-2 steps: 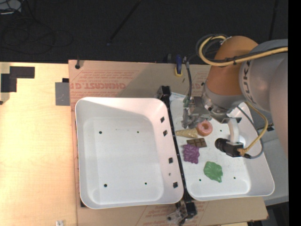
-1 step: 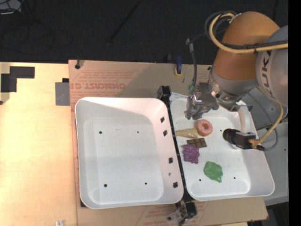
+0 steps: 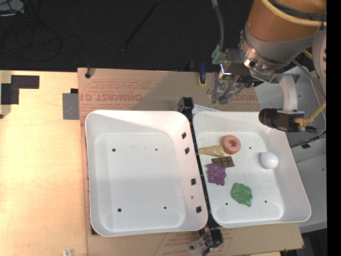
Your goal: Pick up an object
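Above the bins, camera view: the claw (image 3: 222,92) hangs off the grey arm with its orange band (image 3: 282,9), at about 12 o'clock from the right bin's contents and clear of the back rim.
Claw state: nothing shows between its fingers; they are small and dark against clutter, so how far apart they stand I cannot tell.
Right bin (image 3: 298,196): holds all the loose objects, clustered around its centre.
Pink doughnut (image 3: 231,144): at the cluster's 12 o'clock, just beside the tip of a yellow cone (image 3: 211,151).
Brown bar (image 3: 223,162): below the cone, touching or nearly touching the purple lump (image 3: 216,174) at its 7 o'clock.
Green lump (image 3: 241,194): at 6 o'clock of the group, apart from the rest.
White ball (image 3: 269,160): off at 3 o'clock, alone, near the right wall.
Left bin (image 3: 96,143): at 9 o'clock of the right bin, their walls meeting along a row of black clips.
Counter (image 3: 37,169): pale wood, with brown cardboard under the bins.
Progress: by my reading the pick is not yet made; every object lies in the bin. Left to do: descend over one, close, lift.
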### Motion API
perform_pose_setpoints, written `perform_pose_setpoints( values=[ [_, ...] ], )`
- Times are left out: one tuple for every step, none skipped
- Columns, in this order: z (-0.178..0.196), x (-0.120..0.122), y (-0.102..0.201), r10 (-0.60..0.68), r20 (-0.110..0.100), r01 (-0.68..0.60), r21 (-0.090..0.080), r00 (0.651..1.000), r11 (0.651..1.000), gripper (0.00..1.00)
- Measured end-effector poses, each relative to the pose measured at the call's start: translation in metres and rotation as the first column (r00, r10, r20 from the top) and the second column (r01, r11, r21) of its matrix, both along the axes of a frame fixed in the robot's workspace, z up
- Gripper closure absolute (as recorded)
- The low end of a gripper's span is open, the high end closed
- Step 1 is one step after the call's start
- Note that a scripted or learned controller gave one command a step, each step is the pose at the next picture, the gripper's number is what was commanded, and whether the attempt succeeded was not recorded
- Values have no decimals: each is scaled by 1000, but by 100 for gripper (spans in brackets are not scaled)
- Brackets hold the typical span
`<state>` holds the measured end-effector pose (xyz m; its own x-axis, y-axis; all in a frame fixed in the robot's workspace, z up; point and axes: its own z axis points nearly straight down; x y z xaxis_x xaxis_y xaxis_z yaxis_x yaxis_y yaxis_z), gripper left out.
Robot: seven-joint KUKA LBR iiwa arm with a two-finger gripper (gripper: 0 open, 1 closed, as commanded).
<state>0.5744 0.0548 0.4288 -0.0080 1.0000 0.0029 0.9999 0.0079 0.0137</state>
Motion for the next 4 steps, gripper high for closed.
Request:
perform_pose_setpoints(
  values=[
    [-135, -42, -44, -13, -32, 13, -5, 999, 1000, 100],
    [-19, -3, 12, -1, -3, 1, -1, 1000, 1000, 100],
    [-68, -101, -44, -14, -24, 14, -4, 1000, 1000, 100],
    [59, -48, -43, -6, -1, 6, -4, 1000, 1000, 100]
  ],
)
